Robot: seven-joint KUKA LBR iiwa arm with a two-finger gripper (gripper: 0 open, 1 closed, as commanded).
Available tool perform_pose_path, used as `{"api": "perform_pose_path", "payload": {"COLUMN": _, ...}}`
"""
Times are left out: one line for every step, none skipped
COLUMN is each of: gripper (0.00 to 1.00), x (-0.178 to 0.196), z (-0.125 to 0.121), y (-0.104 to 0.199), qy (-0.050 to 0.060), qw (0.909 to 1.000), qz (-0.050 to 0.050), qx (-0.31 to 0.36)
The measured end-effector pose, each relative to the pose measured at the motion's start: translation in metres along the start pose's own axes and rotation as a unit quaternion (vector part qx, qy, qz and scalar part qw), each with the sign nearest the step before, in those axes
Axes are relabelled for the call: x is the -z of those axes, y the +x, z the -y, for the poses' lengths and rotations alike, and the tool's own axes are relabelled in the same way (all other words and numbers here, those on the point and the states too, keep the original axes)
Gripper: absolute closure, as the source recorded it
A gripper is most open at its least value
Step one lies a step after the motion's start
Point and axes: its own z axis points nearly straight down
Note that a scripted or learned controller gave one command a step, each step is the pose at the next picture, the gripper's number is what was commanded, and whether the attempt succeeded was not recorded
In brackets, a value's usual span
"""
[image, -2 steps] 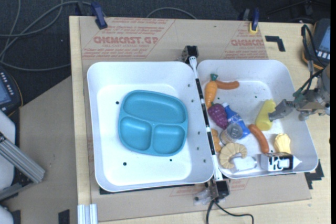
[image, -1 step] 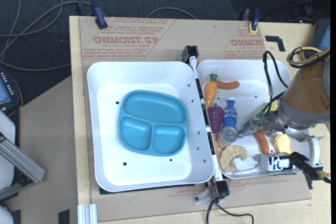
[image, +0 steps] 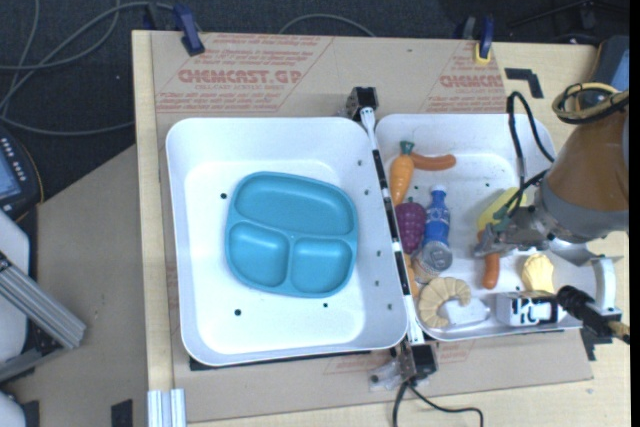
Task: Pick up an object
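The right bin (image: 470, 125) holds several toy foods: an orange carrot (image: 401, 177), a long sausage (image: 432, 160), purple grapes (image: 410, 220), a blue bottle (image: 437, 218), a croissant (image: 444, 296), a yellow banana (image: 497, 207), a small red sausage (image: 490, 271) and a pale yellow piece (image: 538, 271). My gripper (image: 497, 240) hangs low over the right half of this bin. It is just above the small red sausage and beside the banana. Nothing shows clearly between its fingers.
The left bin (image: 190, 215) carries a blue divided plate (image: 292, 233). A grey round lid (image: 432, 258) lies below the bottle. A white and black object (image: 530, 310) sits at the right bin's near edge. The arm (image: 590, 175) covers that bin's right side.
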Motion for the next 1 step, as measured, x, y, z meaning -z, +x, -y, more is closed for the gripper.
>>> {"api": "perform_pose_path", "payload": {"gripper": 1.00, "x": 0.0958, "z": -0.0337, "y": 0.1000, "qy": -0.005, "qw": 1.0000, "qz": -0.002, "qx": 0.007}}
